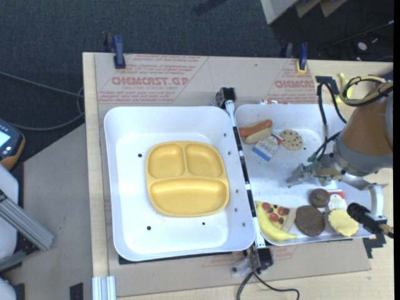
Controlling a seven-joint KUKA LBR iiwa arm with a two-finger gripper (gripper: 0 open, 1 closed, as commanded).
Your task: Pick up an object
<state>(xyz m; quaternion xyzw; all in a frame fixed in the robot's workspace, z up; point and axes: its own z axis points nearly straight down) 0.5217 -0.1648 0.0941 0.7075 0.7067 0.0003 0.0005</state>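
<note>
While the banana (275,230) is lying along the near edge of the right bin (284,112), yellow and curved, its long axis is running left to right, tips turning up. Beyond it, mid-bin, the gripper (299,176) is hovering, fingers apart, clasping nothing. At the far edge a hot dog (257,130) is resting aslant.

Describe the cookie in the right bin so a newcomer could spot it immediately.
Look in the right bin, the one holding the toy food, and go to its far end. There, just right of the hot dog and the small blue and white packet, lies the cookie. It is the only pale, round, flat piece speckled with dark chips.
</note>
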